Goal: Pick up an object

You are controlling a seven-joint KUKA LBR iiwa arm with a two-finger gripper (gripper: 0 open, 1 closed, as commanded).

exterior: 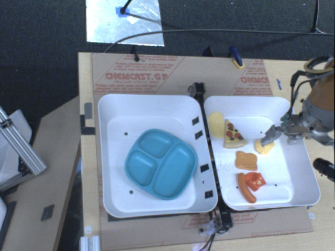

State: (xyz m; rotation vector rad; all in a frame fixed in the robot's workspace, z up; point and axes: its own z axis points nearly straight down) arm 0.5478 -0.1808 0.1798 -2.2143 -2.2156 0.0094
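My end effector (270,136) sits low by the small yellow food (265,147) in the right bin (303,190), I cannot tell its grip, and nothing is lifted yet.

arm (320,106) cut off at right edge; yellow piece (265,147) partly under jaws

Toys (246,161) crowd the right bin's (301,190) left; right side open.

A blue three-compartment plate (161,163) lies in the left white bin (112,140). Both bins sit on a brown board (141,75), with a silver sheet (124,14) lying beyond it on dark carpet.
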